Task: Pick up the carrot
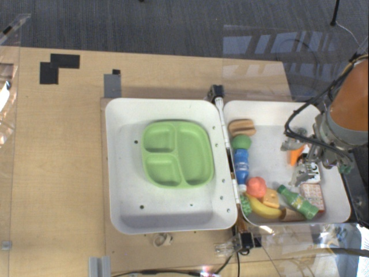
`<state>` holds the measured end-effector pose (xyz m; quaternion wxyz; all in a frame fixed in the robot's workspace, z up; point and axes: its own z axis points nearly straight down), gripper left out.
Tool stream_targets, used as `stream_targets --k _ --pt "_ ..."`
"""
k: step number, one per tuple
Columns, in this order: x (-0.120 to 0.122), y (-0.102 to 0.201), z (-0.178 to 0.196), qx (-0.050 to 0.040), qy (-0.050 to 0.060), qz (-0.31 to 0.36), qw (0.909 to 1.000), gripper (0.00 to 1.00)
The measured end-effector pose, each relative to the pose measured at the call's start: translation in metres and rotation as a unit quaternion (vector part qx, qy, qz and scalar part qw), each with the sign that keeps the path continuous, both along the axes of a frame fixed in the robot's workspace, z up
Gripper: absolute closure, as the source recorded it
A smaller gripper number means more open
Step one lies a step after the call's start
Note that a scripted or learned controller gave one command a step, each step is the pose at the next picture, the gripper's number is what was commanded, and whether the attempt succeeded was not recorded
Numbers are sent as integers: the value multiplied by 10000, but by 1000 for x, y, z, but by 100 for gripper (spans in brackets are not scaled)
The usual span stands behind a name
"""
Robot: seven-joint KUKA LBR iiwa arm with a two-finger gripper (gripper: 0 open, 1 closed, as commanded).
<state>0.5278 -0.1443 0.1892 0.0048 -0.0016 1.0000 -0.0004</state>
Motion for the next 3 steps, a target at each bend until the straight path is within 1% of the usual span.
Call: stream_targets --k 1,2,3 --pt "102 -54 -61 1 16 404 9992 0" --pt "96 -61 -101 -15 -16 1220 9925 0" --pt "100 -59 -86 -36 -82 1246 9922 100"
